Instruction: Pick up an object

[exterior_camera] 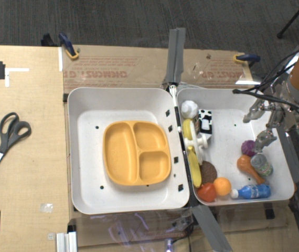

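My gripper (256, 131) hangs over the right part of the right bin (228, 106), fingers apart and nothing between them. Just below its lower fingertip (265, 139) lies a small purple object (248, 147). Close by are an orange carrot-shaped toy (247, 167) and a greenish can (263, 165). Along the front wall lie a blue bottle (254, 192), an orange ball (222, 186) and a red tomato (207, 192). A brown disc (208, 170), a yellow banana (193, 164), a white object (189, 109) and a black-and-white toy (205, 121) sit on the bin's left side.
The left bin (86, 140) holds a yellow divided plate (137, 152). Scissors (7, 136) lie on the wooden bench at far left. Cardboard (118, 70) with blue clamps (68, 45) sits behind the bins. Cables run at the right.
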`<state>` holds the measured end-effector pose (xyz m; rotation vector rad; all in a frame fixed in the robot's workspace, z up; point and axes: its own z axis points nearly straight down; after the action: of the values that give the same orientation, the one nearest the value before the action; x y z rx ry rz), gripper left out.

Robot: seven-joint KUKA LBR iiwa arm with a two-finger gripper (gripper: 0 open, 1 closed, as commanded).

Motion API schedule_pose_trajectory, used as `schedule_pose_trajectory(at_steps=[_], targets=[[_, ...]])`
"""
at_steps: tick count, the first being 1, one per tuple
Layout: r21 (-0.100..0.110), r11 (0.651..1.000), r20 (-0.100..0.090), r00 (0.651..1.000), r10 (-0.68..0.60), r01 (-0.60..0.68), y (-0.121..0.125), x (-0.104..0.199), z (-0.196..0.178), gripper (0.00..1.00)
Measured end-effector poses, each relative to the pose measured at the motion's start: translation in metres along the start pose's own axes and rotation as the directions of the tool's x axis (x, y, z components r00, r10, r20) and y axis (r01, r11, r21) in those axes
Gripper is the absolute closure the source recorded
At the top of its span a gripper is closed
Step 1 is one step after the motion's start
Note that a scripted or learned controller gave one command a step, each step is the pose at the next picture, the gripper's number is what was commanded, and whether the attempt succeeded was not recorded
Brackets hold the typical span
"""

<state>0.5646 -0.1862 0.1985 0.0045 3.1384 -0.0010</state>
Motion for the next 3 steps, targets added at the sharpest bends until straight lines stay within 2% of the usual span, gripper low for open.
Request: schedule_pose_trajectory(at_steps=[1, 2, 3], targets=[[-0.004, 0.997, -0.004, 0.997, 0.078, -0.078, -0.032, 0.019, 0.107, 0.00], [0.000, 0.989, 0.016, 0.988, 0.151, -0.151, 0.035, 0.081, 0.102, 0.00], [0.003, 0.999, 0.020, 0.998, 0.055, -0.055, 0.067, 0.080, 0.102, 0.00]])
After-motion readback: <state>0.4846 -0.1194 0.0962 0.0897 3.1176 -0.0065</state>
